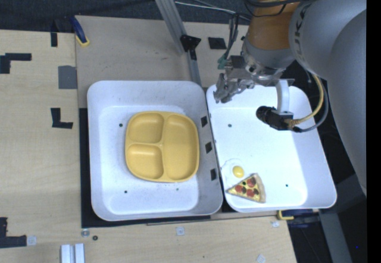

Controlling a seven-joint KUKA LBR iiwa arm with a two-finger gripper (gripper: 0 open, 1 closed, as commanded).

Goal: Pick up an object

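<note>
Pizza slice (248, 187) well apart from end effector (224, 94)

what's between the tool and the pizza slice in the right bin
Bare white bin floor for most of the stretch. Just before the pizza slice lies a fried egg toy. The tool hangs at the bin's far-left corner, in the camera view.

Grey arm reaching in from the right

Orange band above the wrist; the metal two-finger gripper (224, 93) points down and left, fingers close together, gripping nothing
</note>
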